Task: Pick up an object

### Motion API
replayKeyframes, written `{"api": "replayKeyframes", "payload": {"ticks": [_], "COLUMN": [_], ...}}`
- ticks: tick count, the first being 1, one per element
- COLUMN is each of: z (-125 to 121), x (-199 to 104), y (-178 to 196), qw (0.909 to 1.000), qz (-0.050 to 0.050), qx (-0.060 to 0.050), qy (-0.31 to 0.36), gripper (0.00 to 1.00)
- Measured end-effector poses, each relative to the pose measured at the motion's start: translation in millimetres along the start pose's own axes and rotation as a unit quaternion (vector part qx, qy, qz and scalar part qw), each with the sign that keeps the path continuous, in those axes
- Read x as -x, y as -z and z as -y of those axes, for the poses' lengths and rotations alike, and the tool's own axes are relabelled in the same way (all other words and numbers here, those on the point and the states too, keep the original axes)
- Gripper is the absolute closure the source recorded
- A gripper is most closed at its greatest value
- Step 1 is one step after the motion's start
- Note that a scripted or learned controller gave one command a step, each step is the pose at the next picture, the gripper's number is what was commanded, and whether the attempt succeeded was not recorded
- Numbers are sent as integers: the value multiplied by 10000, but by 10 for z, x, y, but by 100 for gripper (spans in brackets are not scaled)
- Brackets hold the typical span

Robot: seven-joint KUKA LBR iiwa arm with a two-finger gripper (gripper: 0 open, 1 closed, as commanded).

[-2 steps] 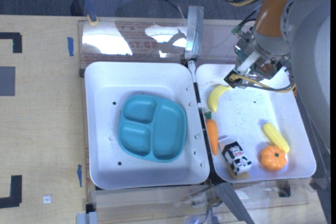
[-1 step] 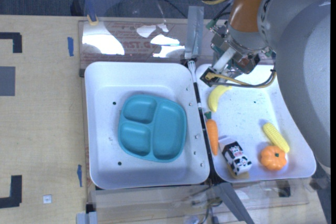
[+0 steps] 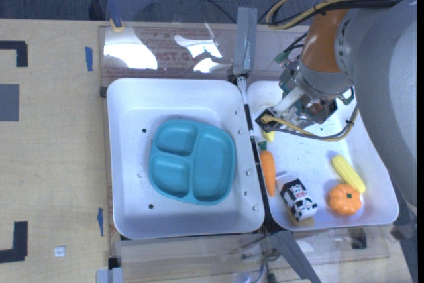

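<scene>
My gripper hangs over the far part of the right bin, under the orange band of the arm. Nothing can be seen in its grasp. Nearer the front of that bin lie an orange carrot along the left wall, a black-and-white cow toy, a small orange pumpkin and a yellow corn cob. All of these sit apart from the gripper, toward the bin's front edge.
The left bin holds a blue divided plate at its middle. A raised divider separates the two bins. Yellow cables loop from the wrist over the right bin's far half.
</scene>
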State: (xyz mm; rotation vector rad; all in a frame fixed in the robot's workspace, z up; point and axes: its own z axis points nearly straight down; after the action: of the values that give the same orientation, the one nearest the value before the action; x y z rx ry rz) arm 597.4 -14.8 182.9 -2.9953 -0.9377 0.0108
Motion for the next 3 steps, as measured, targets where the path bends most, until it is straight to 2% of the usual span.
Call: {"api": "replayKeyframes", "payload": {"ticks": [1, 2, 3], "z": [-211, -176, -248], "x": [36, 39, -388], "y": [13, 13, 17], "qw": [9984, 9967, 9695], "qz": [-22, -15, -22], "qx": [25, 12, 31], "qy": [567, 815, 2449], "gripper": [100, 100, 100]}}
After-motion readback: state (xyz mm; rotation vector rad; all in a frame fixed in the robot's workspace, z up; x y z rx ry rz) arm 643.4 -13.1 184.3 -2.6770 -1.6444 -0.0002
